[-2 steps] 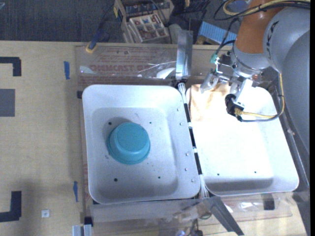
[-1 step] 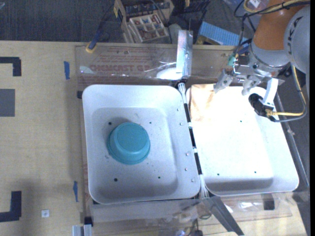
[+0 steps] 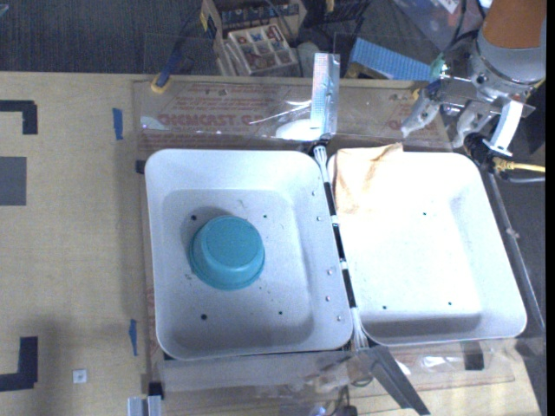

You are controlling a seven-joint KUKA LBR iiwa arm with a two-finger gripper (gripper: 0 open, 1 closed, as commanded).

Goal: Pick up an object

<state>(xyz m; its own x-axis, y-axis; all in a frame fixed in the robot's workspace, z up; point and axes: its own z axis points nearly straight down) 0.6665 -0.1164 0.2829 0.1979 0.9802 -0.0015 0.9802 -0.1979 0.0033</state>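
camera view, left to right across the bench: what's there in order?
Left bin → blue bowl inside it → right bin → gripper above that bin's far right corner.

Two white bins sit side by side on the bench, a left bin (image 3: 165,189) and a right bin (image 3: 486,258). One blue bowl (image 3: 227,250) lies upside down in the left one. One arm (image 3: 513,24) reaches in, carrying one gripper (image 3: 457,120). One clear plastic sheet (image 3: 260,115) lies behind the bins.
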